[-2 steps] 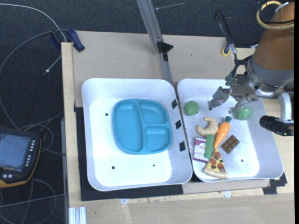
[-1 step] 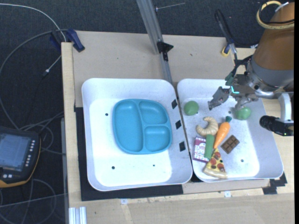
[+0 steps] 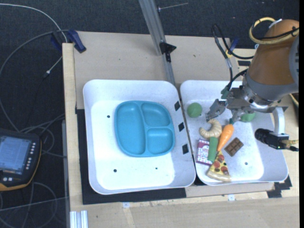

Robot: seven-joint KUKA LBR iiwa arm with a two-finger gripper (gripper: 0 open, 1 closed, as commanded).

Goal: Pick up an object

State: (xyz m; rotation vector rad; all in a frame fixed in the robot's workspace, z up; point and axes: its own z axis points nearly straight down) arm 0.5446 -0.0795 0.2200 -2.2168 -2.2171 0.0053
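From above, the gripper (image 3: 227, 109) hung low over the right bin (image 3: 270, 172), its fingers spread apart with nothing between them. Just below it lay a carrot (image 3: 225, 136), tilted, beside a pale croissant (image 3: 212, 128). A green ball (image 3: 194, 109) sat to the left of the gripper, near the bin's left wall. Nearer the front were a chocolate piece (image 3: 233, 147), a small red packet (image 3: 204, 152) and a pizza slice (image 3: 219, 167). The left bin (image 3: 99, 141) held a blue divided plate (image 3: 124, 122).
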